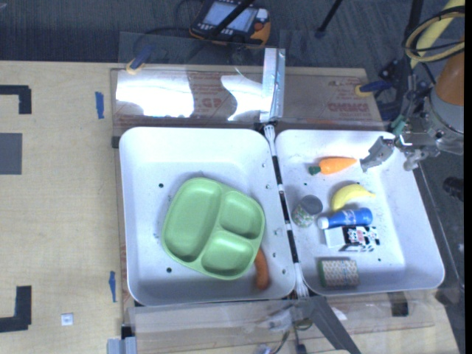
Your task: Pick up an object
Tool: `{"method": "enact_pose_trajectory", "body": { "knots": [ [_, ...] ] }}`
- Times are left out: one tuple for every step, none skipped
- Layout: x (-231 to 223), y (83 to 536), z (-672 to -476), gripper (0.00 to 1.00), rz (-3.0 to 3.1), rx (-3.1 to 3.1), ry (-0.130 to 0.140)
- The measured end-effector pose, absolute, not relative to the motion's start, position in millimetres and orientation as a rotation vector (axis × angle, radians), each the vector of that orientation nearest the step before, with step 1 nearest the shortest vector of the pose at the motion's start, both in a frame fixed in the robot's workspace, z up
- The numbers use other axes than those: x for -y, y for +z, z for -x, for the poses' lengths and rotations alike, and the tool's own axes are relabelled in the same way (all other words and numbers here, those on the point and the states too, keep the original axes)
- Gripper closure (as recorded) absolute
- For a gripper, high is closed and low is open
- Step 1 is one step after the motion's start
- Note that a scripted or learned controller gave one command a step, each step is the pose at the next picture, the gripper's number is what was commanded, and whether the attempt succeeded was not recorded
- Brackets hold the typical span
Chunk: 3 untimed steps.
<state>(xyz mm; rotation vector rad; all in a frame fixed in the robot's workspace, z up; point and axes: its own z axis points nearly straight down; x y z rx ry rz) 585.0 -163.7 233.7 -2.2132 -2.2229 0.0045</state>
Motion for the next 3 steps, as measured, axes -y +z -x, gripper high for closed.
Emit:
{"method": "enact_pose_trajectory", "body": {
  "knots": [
    [180, 147, -610.5, 0.00, 2.124, 2.309, 0.003],
    [160, 85, -619.6, 0.00, 2.116, 2.327, -0.003],
    [204, 87, -575.5, 0.00, 2.007, 2.419, -0.017]
  ]
}}
